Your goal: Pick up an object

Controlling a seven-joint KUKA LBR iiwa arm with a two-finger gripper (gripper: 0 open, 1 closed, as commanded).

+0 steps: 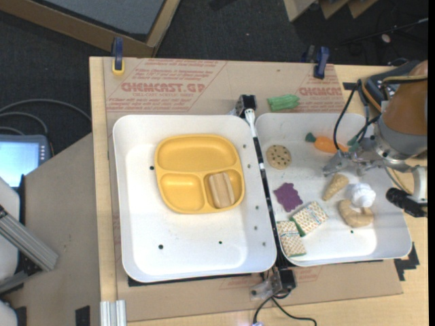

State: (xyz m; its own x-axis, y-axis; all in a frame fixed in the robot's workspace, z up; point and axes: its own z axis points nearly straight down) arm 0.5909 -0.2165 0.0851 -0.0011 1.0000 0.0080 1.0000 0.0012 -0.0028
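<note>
The left bin [136,202] holds a yellow divided plate [198,172] with a bread piece [219,189]. The right bin [380,246] holds a cookie [278,156], purple piece [288,195], crackers [309,217] and carrot [325,143]; gripper [350,161] above, grip cannot tell.

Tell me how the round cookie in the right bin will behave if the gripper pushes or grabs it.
The cookie looks like a flat disc lying face down on the right bin floor, so it would probably slide rather than roll. Its low profile likely gives fingers little edge to catch. It appears small and rigid, probably light. The gripper is nearby.
</note>
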